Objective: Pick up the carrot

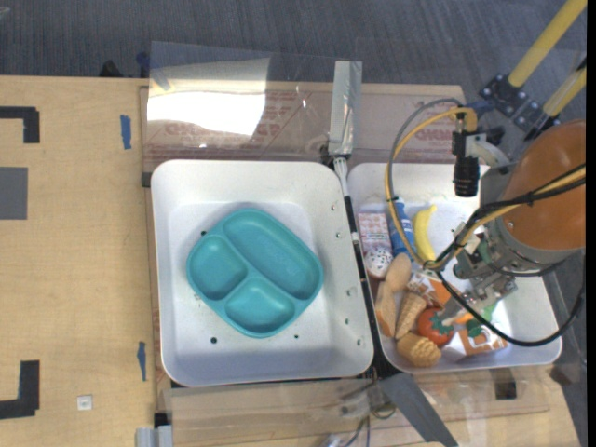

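1. I see the carrot (448, 297) in the right bin (535, 338), a thin orange stick running on a slant from upper left near the cone to lower right – though it lies in clutter and I cannot trace both ends with confidence.
2. The end effector (477, 282) sits just to the right of it and a little above in the view, nearly over the carrot's far end. So I judge the next move to be short: down and slightly left.
3. The carrot's long axis runs diagonally, so I'd expect a grasp to go across it, not along.
4. Whether the end effector is open, closed or gripping anything I cannot tell – cables and metal parts blur it.
5. The arm (556, 194) comes in from the right, its orange band above the wrist, hanging low over the right bin.
6. Close neighbours: a tomato (431, 325), a cone (408, 313), a banana (425, 232). The left bin (168, 194) holds a teal tray (253, 270), well apart.
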